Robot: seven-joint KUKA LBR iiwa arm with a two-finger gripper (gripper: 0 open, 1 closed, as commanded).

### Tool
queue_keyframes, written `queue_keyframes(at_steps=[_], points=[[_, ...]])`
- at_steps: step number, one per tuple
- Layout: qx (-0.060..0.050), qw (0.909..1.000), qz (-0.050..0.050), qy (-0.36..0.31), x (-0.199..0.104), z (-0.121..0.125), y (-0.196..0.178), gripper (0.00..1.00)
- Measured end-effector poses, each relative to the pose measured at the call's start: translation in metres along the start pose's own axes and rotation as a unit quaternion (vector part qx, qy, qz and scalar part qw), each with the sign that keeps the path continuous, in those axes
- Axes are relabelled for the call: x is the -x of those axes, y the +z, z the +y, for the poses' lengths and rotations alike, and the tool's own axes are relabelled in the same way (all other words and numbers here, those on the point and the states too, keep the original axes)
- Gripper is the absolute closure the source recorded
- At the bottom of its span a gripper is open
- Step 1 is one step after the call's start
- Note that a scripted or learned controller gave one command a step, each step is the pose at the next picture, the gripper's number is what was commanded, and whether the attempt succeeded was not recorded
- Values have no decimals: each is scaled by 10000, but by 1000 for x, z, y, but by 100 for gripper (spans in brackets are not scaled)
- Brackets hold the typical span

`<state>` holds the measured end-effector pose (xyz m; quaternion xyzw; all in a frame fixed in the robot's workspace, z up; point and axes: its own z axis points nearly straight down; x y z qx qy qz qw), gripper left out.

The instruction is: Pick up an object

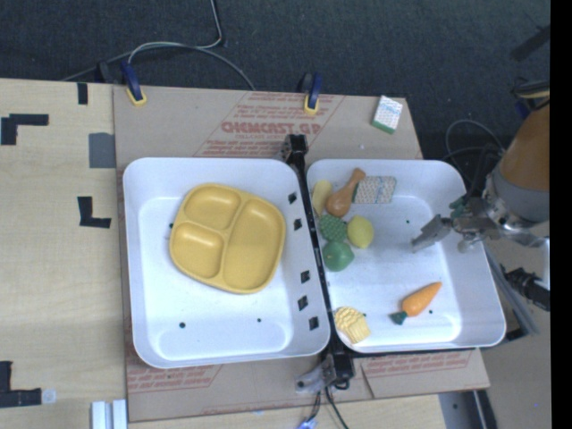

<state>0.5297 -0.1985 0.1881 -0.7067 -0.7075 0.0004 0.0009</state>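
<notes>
Camera view: gripper (435, 231) hangs open, empty; toy carrot (418, 300) looks light, slick plastic, grab mid-body I reckon

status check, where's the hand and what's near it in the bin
Hand low over the right bin, nothing seen between its fingers. Carrot closest, below it, untouched. Lemon to its left. Nothing in the way.

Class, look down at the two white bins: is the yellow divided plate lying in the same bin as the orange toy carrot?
No, the yellow divided plate lies in the left white bin, while the orange toy carrot lies in the right white bin.
</notes>
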Motion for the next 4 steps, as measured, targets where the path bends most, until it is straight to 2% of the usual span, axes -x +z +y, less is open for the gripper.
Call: queue_keyframes(at_steps=[1, 2, 3, 4], points=[[20, 10000, -5, -1, -17, -26, 102, 0], [-2, 10000, 4, -8, -96, 17, 98, 0], [33, 10000, -11, -4, -87, 91, 102, 0], [32, 10000, -18, -7, -87, 92, 91, 100]])
